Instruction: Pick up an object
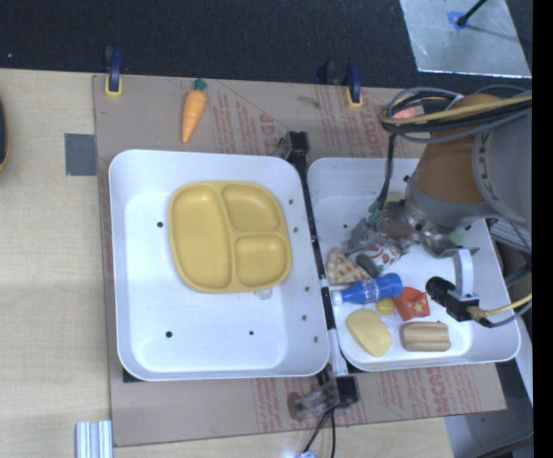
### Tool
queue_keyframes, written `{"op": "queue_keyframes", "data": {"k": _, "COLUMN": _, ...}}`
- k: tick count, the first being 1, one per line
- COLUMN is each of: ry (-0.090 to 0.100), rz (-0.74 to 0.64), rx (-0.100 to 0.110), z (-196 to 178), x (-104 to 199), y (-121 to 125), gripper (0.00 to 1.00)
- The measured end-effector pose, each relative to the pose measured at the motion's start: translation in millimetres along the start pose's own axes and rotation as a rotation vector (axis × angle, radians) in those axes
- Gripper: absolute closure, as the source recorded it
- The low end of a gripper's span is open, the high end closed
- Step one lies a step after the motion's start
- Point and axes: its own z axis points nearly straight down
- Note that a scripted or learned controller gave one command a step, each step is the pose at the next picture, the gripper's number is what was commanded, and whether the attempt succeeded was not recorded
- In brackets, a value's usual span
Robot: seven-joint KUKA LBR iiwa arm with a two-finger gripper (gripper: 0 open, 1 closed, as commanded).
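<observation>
Objects to pick: a small heap lies in the right bin (505, 351), toward its near and middle part; the task names no single one.
Blue bottle (372, 289): lies on its side, long axis running left to right with a slight upward tilt to the right, its cap end toward the divider between the bins.
Neighbours: a yellow lump (369, 332) and a tan roll (425, 336) sit nearer the front wall, a red piece (412, 303) just right of the bottle, a cracker-like wedge (345, 267) just left of it.
Pincer (379, 232): low over the heap's far side, above a crumpled red-and-white wrapper (383, 253).
Pincer state: cannot tell whether apart or together; nothing is visibly held.
Key relation: the bottle and the other pieces lie toward the front of the bin from the pincer, so the closest candidate is likely the wrapper directly beneath it.
Left bin (143, 256): holds a yellow divided plate (229, 235), well apart from the arm.
Bench (38, 256): an orange toy carrot (193, 111) lies beyond the left bin.
</observation>
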Motion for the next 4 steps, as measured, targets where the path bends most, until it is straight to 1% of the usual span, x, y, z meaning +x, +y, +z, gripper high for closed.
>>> {"op": "queue_keyframes", "data": {"k": 1, "ry": -0.001, "rz": -0.001, "rx": -0.005, "z": -11.8, "x": -0.6, "y": 2.4, "gripper": 1.00}}
{"op": "queue_keyframes", "data": {"k": 2, "ry": -0.001, "rz": -0.001, "rx": -0.004, "z": -11.3, "x": -0.6, "y": 2.3, "gripper": 0.00}}
{"op": "queue_keyframes", "data": {"k": 3, "ry": 0.002, "rz": 0.001, "rx": 0.002, "z": 1.1, "x": -13.7, "y": -49.2, "gripper": 0.00}}
{"op": "queue_keyframes", "data": {"k": 4, "ry": 0.000, "rz": 0.000, "rx": -0.003, "z": -10.2, "x": -14.1, "y": -46.4, "gripper": 1.00}}
